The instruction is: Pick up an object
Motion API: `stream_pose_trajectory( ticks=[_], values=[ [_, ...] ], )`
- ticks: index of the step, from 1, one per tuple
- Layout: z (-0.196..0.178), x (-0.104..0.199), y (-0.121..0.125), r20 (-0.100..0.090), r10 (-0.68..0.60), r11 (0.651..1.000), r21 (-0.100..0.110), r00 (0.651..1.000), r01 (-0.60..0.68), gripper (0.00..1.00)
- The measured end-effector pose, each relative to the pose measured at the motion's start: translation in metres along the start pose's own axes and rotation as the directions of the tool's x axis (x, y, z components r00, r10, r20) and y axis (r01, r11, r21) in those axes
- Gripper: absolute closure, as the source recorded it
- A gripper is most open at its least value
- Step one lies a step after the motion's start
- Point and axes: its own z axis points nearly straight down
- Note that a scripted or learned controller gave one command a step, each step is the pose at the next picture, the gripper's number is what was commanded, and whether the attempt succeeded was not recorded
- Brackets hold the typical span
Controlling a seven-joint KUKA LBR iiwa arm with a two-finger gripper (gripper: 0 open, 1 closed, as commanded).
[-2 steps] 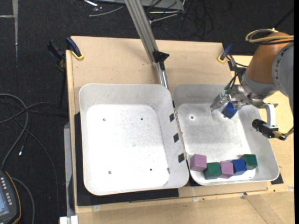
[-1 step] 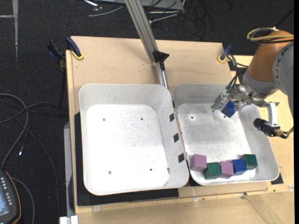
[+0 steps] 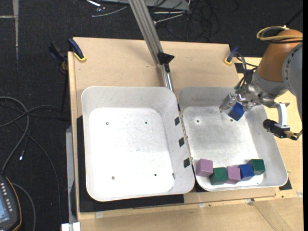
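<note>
While the arm (image 3: 281,64) reaches in from the right side of the frame, its gripper (image 3: 234,105) hangs over the upper part of the right bin (image 3: 226,138). A blue block (image 3: 236,111) sits at the tip of the gripper, pinched between the fingers and lifted off the bin floor. The block is tilted, with one corner pointing down.

Along the bottom edge of the right bin, five more blocks lie in a row. From left to right they are a purple block (image 3: 204,167), a dark green block (image 3: 219,175), a pink-purple block (image 3: 234,173), a second blue block (image 3: 246,170) and a green block (image 3: 258,166). They lie close together, most of them touching the next one. They are well apart from the gripper.

The left bin (image 3: 127,141) lies just beside the right bin, in the middle of the frame. Both bins rest on a tan bench (image 3: 120,64). A grey metal pole (image 3: 147,25) slants down from the top of the frame to the spot where the two bins meet. Blue and yellow clamps (image 3: 77,49) grip the bench at its upper corners.
</note>
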Motion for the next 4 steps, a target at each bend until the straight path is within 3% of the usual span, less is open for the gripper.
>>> stream_pose_trajectory(
  ticks=[1, 2, 3, 4],
  values=[
    [0.001, -0.009, -0.019, 0.004, 0.004, 1.0, -0.005, 1.0, -0.004, 0.0],
    [0.017, -0.006, -0.014, -0.014, 0.004, 1.0, 0.031, 1.0, -0.003, 0.0],
    [0.018, 0.018, 0.02, -0.015, 0.001, 1.0, 0.029, 1.0, 0.0, 0.0],
    [0.017, 0.054, -0.005, -0.016, 0.002, 0.999, 0.036, 1.0, -0.001, 0.0]
  ],
)
